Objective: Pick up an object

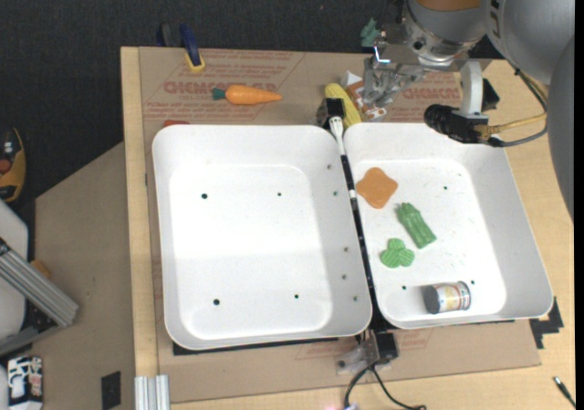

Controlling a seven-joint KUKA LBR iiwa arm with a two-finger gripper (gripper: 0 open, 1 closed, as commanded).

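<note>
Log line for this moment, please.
pincer above right bin's far edge, nothing seen held | right bin: orange piece, two green pieces, can | carrot on bench

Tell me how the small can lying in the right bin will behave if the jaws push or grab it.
The small can lies on its side near the right bin's front edge, so a push across its length would probably roll it. Its rounded, shiny-looking body may slip between the jaws unless squeezed squarely. It looks rigid, so it should hold its shape.
</note>
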